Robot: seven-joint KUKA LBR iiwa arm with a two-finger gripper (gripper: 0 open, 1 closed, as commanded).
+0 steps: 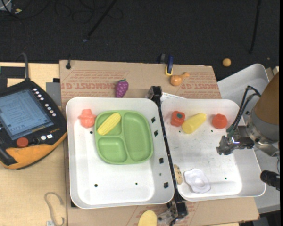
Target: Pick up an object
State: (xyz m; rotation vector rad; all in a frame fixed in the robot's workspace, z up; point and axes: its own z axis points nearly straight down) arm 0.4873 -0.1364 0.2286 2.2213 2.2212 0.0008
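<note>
The left bin (80, 182) is holding a green tray (132, 140) carrying yellow corn (108, 123). The right bin (217, 185) is holding a tomato (220, 121). The jaws (225, 148) are hovering nearby; I cannot tell their state.

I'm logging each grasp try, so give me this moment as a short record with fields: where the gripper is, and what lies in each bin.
gripper: over the right bin's right part, above bare floor, nothing seen between its fingers
left bin: green plate with a corn cob in its upper-left compartment; pink toy beside the plate
right bin: red-orange toy, yellow toy, red toy along the far side; white cup near the front
outside bins: purple grapes, orange gourd, tablet
</note>
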